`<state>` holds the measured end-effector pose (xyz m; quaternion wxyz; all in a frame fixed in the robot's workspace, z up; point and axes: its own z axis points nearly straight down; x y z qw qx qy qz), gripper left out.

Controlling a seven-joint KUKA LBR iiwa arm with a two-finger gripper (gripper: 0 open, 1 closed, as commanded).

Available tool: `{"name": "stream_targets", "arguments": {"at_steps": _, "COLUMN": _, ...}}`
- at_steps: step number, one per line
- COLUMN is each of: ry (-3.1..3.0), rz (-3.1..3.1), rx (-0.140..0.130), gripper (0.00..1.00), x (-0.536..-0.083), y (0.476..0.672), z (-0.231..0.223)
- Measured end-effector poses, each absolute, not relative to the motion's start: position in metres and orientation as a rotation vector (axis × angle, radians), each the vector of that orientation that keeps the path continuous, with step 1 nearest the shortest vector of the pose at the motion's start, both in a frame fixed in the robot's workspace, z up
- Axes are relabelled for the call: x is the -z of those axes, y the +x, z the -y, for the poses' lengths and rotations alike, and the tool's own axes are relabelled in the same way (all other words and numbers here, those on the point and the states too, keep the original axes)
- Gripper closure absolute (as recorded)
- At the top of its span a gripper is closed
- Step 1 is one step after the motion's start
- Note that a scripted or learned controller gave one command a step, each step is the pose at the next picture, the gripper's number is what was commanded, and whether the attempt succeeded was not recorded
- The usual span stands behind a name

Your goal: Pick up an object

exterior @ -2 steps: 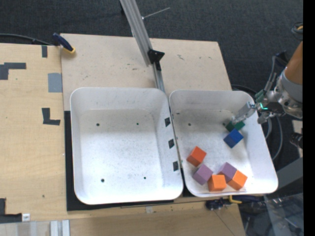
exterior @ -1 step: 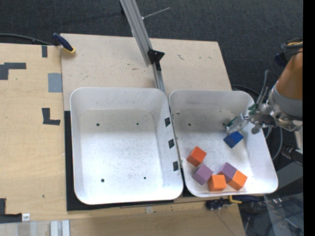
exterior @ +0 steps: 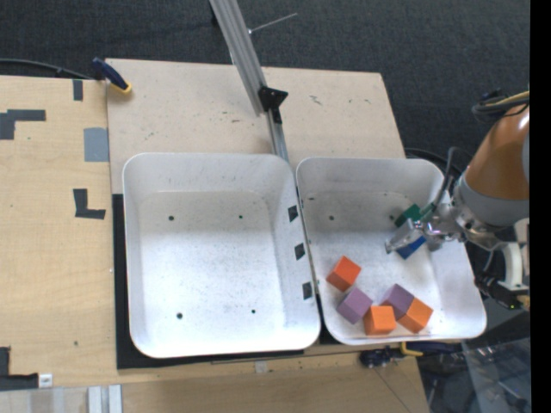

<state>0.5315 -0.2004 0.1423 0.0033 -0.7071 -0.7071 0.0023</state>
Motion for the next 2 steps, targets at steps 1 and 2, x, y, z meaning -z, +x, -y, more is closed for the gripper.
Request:
{"name": "stream_targets", "arguments": {"at_steps": 1, "ry": -2.22, "rz": 2.222, "rx": -0.004, "gripper": 0.0, "x": -0.09, "y": 0.531, "z": 0.2}}
{"name": "stream_targets", "arguments": {"at_steps": 2, "ry": -2.217, "rz": 2.222, "rx": -0.002, "gripper": 1.0, "x": -0.101, "y": 0.531, "z": 0.199}}
